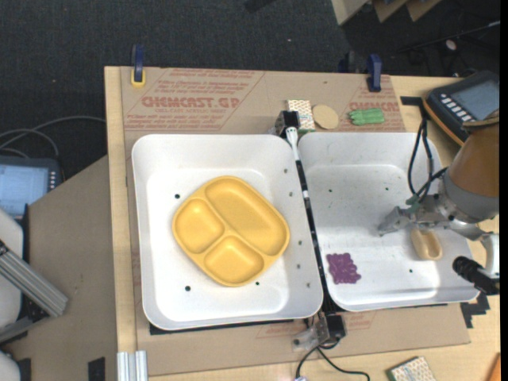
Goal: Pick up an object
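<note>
— Any writing you can read?
— Red print on the brown surface behind the left bin, something like "CHEMCAST"; the rest blurs.
— What is there to pick up?
— A tan oblong piece in the right bin, near its right wall, long axis running front to back. A purple cluster lies left of it with open floor between.
— And the jaws?
— Just behind the tan piece; apart or together, I cannot tell. A yellow divided tray sits in the left bin.

Your arm enters from the right edge, orange band uppermost, wrist bent downward. Your gripper hangs low, pointing left. Finger separation cannot be determined.
</note>
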Controlling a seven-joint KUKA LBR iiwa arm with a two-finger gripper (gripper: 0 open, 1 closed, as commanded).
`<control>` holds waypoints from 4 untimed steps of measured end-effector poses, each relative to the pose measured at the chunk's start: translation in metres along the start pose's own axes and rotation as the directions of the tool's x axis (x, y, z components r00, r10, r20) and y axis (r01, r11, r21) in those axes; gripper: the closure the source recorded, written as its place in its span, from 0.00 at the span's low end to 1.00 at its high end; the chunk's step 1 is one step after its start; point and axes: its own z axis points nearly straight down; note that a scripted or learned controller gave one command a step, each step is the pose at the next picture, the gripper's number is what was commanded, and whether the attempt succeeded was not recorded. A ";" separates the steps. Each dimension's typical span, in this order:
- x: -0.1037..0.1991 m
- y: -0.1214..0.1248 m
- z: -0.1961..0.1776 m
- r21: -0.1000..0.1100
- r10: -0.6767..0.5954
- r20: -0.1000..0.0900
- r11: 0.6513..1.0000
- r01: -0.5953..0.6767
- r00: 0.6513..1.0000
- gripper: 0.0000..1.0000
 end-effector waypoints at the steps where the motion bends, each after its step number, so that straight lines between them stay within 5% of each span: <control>1: 0.000 0.000 0.000 0.000 0.000 0.000 1.000 0.000 1.000 0.00; 4: 0.000 0.000 0.000 0.000 0.000 0.000 1.000 0.000 1.000 0.00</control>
